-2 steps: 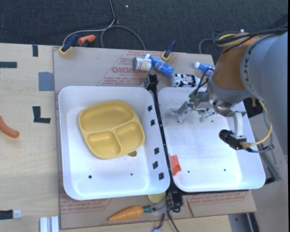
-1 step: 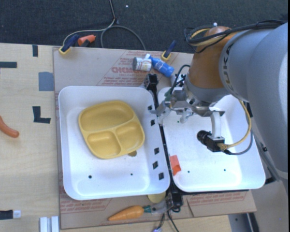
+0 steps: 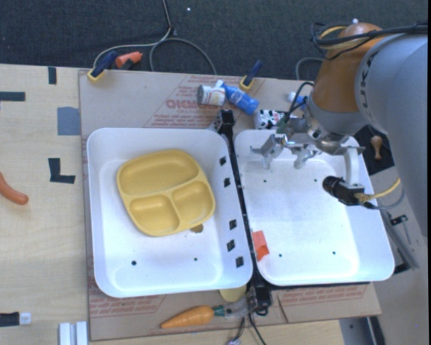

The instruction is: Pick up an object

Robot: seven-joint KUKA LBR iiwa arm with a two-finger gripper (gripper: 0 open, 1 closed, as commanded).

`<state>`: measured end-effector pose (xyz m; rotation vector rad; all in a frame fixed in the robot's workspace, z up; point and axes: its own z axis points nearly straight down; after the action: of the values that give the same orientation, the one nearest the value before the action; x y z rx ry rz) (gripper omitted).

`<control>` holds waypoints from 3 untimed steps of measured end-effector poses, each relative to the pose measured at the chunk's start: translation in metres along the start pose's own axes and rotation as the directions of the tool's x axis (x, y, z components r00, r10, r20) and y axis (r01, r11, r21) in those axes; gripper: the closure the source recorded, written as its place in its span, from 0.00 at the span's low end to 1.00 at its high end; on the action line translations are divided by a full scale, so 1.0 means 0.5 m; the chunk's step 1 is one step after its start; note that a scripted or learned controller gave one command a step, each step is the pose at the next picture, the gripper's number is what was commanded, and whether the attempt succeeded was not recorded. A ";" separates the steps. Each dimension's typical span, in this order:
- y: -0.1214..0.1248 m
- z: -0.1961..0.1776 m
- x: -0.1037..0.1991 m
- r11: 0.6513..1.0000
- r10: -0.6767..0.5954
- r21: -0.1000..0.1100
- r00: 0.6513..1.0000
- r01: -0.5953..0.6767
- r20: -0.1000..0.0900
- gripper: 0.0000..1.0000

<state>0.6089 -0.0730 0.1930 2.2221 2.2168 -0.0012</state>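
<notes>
The gripper (image 3: 283, 154) hangs over the far end of the right bin (image 3: 309, 221), its two fingers spread wide and holding nothing. The yellow divided plate (image 3: 165, 190) lies in the left bin (image 3: 108, 214), well apart to the gripper's left. It looks light, stiff and smooth; I would grasp its raised rim.

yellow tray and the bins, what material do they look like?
Yellow tray: looks like moulded plastic, matte to satin; uniform colour, rounded rim, three soft-edged compartments. Could be melamine, can't tell.

Left bin and right bin: probably thin formed plastic, smooth white; rounded corners and shallow curved walls, small dark marks on the floors. Painted metal not ruled out.
</notes>
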 end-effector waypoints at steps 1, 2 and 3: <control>0.124 -0.004 -0.155 1.000 0.000 -0.004 1.000 0.000 0.002 0.00; -0.001 0.224 -0.081 1.000 -0.004 0.001 1.000 0.004 0.000 0.00; 0.117 0.216 -0.045 1.000 -0.007 -0.002 1.000 0.007 -0.002 0.00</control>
<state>0.6676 -0.0959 0.0853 2.2144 2.2236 0.0033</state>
